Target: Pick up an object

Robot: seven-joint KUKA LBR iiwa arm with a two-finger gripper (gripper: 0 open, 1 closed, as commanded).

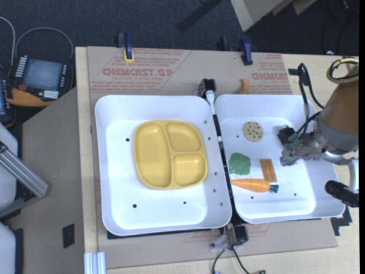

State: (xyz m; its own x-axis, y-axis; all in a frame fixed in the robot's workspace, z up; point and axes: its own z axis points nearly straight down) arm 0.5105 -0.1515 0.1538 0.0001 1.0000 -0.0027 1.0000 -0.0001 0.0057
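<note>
Because the camera looks down at a slant on 2 shallow white plastic bins set side by side, the scene reads cleanly from left to right. The left white bin (114, 170) holds 1 thing, a yellow plastic plate with 3 compartments (170, 153), lying flat near the bin's middle, well apart from anything the arm could take at present. Across the dark divider, the right white bin (296, 207) carries 4 small pieces, likely laid loose and apart so each can be taken alone: a green leafy toy vegetable (239, 164) nearest the divider, an orange toy carrot with a green tip (252, 185) just below it, a round tan speckled cookie (252, 131) toward the far wall, and a flat orange-brown rectangular block (268, 170) just above the carrot's right end. To the right of the block hangs the two-finger gripper (289, 154) of the grey arm, reaching in from the right edge over bare bin floor near the block. Whether its pincer is wide or narrow I cannot tell, as the tips blur into dark cabling. I judge the block the nearest candidate, with the pick not yet made.
</note>
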